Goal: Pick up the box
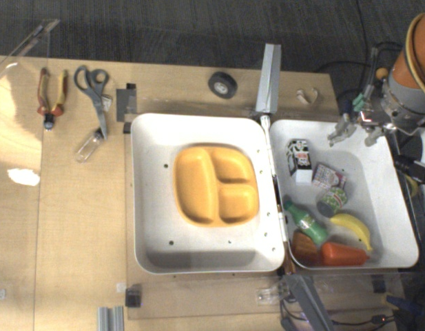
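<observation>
Arm: enters from the right, orange band at the frame edge, wrist over the far right corner of the right bin. Tool: fingers spread apart, pinching nothing, above the bin's far rim. Box: black-and-white, upright in the right bin's far left part, well apart from the tool. Left bin: yellow divided tray. Desk: wooden, bearing scissors, pliers, tape roll.

The gripper hovers with fingers spread over the right bin at its one o'clock corner. The box lies mid-bin, beside a black-and-white carton at ten o'clock.
</observation>
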{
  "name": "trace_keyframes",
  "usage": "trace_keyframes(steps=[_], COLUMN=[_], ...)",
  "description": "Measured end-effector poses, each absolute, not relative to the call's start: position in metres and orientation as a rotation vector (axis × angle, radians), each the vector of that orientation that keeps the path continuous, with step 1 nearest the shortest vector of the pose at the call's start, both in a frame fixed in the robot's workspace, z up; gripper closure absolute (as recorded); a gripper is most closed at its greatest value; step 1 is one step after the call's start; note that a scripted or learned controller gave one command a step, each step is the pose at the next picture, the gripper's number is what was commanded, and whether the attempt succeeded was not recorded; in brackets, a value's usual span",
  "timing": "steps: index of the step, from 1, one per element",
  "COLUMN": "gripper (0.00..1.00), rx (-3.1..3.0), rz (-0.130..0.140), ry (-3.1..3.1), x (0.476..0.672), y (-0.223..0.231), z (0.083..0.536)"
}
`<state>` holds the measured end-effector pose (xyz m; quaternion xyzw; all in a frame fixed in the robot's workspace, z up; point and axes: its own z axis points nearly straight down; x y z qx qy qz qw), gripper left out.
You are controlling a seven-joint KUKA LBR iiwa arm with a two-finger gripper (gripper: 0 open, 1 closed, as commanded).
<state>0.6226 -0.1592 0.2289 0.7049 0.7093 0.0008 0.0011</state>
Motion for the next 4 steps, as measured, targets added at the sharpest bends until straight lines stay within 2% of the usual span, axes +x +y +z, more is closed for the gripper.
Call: trace_keyframes(steps=[1,2,3,4], gripper=[0.00,0.00,1.00,0.00], rx=[2.088,2.237,2.228,2.228], rz=[0.007,0.009,0.017,0.016], ry=[2.337,2.195,2.193,2.193], x=[0.610,0.609,0.612,0.612], y=[-0.176,-0.145,-0.145,-0.145], z=[0.102,0.088,0.102,0.101])
